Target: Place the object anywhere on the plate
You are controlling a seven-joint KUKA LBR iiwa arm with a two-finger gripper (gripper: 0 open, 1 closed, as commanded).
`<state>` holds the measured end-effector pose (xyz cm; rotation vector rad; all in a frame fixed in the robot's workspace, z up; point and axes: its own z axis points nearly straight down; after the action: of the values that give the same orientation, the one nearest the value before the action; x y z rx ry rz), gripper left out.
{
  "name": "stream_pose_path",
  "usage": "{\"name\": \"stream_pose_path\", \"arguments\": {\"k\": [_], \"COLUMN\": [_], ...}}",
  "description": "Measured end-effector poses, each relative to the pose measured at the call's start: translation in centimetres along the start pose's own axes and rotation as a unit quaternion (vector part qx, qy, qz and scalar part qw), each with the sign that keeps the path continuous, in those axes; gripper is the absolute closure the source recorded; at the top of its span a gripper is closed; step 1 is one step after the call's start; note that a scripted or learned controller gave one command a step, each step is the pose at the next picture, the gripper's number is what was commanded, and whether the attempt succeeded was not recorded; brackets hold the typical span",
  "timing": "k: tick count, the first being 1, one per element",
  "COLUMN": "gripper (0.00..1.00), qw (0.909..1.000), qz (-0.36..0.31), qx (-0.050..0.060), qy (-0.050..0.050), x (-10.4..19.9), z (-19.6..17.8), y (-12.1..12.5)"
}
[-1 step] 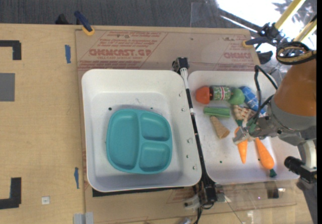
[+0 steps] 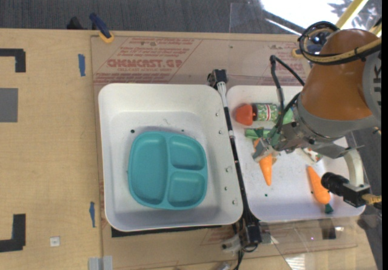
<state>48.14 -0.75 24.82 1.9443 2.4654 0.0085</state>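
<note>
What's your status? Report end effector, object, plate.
End effector low in right white bin, over small orange toy carrot; grasp unconfirmed. Teal divided plate in left bin, bare. Second carrot, bottle nearby.

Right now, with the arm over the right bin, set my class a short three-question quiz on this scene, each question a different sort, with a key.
1. True or false: the teal plate lies in the left bin.
2. Multiple choice: how many compartments does the plate have? A) two B) three C) four
3. Fill the gap: two toy carrots lie in the right bin; the carrot by the gripper points its tip toward the bin's ____ edge, as the camera sees it.

Key
1. True.
2. B: one long compartment on the left, two smaller on the right.
3. Near. This carrot has its green top up by the gripper; the other carrot lies further right.
</note>
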Motion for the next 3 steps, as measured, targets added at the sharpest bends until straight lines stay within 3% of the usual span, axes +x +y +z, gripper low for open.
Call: {"name": "stream_pose_path", "arguments": {"k": [1, 2, 3], "gripper": [1.0, 1.0, 1.0], "qw": [0.9986, 0.9784, 0.9511], "qz": [0.052, 0.207, 0.309], "qx": [0.006, 0.003, 0.002], "qy": [0.001, -0.001, -0.002], "x": [7.0, 15.7, 20.3], "z": [6.6, 5.6, 0.0], "y": [1.3, 6.4, 10.2]}}
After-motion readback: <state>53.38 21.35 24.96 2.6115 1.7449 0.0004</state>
